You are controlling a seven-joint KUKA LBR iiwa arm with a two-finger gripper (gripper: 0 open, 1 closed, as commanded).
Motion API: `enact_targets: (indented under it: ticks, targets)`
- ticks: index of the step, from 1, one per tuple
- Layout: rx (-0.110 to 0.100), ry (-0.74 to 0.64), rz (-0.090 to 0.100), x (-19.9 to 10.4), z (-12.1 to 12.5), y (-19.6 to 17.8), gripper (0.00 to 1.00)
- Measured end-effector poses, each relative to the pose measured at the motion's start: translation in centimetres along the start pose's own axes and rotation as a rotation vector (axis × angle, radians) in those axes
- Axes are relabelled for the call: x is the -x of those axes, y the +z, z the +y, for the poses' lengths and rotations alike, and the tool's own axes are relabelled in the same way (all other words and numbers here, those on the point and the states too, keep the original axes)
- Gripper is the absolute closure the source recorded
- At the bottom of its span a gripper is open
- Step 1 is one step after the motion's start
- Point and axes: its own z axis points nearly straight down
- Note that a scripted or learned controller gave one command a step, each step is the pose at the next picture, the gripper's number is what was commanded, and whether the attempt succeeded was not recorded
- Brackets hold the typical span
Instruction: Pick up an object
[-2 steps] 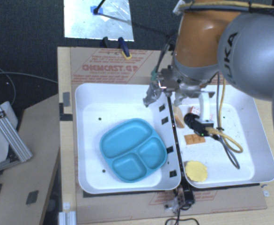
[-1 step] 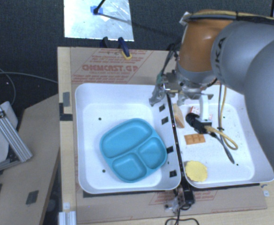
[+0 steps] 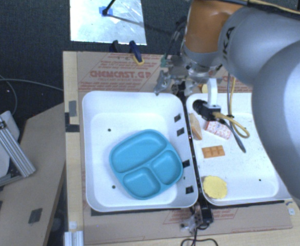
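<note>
Here the gripper (image 3: 174, 85) hangs over the far rim of the bins, just about where the left bin (image 3: 96, 137) and the right bin (image 3: 265, 188) meet, with the grey arm and its orange band (image 3: 206, 24) sweeping in from the right above it. From this slant, whether it is open or closed cannot be told, and nothing is seen held in it. The things it could pick up all lie nearer than the gripper. In the left bin a blue divided plate (image 3: 147, 163) lies flat, filling much of the near right part of the floor, with its three compartments facing up. In the right bin a tan wedge (image 3: 195, 127) leans against the left wall, close to the gripper and just near of it. A pink-and-white speckled block (image 3: 218, 129) lies just to the right of the wedge. Nearer still, an orange waffle-patterned square (image 3: 213, 151) lies flat on the floor, apart from both. A yellow disc (image 3: 215, 187) rests in the near left corner of that bin. Both bins sit on a cardboard sheet (image 3: 119, 70) with red print, and a blue clamp (image 3: 135, 50) grips its far edge, left of the gripper.
</note>
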Motion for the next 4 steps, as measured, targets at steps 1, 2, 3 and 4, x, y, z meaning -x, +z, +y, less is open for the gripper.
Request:
enact_targets:
  ticks: [1, 2, 3, 4]
  targets:
    - [-0.005, -0.011, 0.004, -13.5, -2.8, 1.4, 0.00]
    - [0.013, -0.002, 0.005, -15.0, 0.2, -14.1, 0.00]
    - [0.014, -0.003, 0.005, -14.6, 0.0, -31.4, 0.00]
    - [0.000, -0.007, 0.001, -14.6, 0.1, -31.4, 1.00]
